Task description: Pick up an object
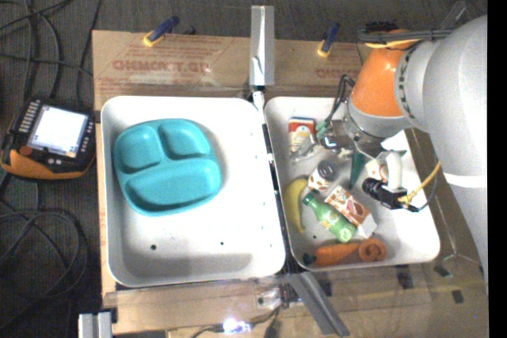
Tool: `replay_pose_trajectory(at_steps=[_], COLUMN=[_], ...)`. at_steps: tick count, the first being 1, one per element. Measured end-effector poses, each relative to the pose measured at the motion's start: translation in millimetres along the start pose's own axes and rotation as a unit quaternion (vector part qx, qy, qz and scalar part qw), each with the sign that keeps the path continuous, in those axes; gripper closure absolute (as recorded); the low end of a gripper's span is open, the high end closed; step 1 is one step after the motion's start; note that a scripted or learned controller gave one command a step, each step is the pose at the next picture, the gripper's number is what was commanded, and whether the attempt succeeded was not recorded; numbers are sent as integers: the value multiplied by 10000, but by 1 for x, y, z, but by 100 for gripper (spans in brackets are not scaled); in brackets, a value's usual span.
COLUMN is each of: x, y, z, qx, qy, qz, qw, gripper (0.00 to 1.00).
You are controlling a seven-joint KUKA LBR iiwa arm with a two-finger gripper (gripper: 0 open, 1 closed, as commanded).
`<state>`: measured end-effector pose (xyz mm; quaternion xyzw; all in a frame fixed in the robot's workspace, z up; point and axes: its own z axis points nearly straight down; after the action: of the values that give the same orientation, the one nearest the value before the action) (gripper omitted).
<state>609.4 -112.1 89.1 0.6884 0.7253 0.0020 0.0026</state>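
Grey arm with its orange band drops in from the right over the right-hand bin [428,237]; the gripper [360,162] sits low among the clutter, and whether it is spread or pressed together I cannot tell, since the wrist body covers that end of it; nothing can be seen pinched in it.

Working outward from the tool: just to its left lies a small dark round piece [325,169]; below-left of the tool, close by, is the snack packet [346,204], flat, its long axis running diagonally from upper left to lower right; touching that packet's lower-left edge is the green bottle [327,219], lying on the same diagonal; further left, the banana [295,202] curves along the bin's left wall, roughly top to bottom; at the near edge the carrot [348,252] lies almost level, left to right; up at the far left corner is a small carton [301,131].

My read: the nearest candidates sit down and left of the tool, so any grab turns on closing across that diagonal.

Well apart, the left bin [238,111] carries a teal divided tray [168,165].
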Motion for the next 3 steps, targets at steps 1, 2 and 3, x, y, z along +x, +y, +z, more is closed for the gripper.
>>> replay_pose_trajectory(at_steps=[1,2,3], x=[-1,-1,-31], y=[1,1,46], z=[-10,-10,1], qx=[-18,-18,26], qy=[-17,-17,8], qz=[-1,0,-139], qw=[10000,10000,9999], gripper=[100,0,0])
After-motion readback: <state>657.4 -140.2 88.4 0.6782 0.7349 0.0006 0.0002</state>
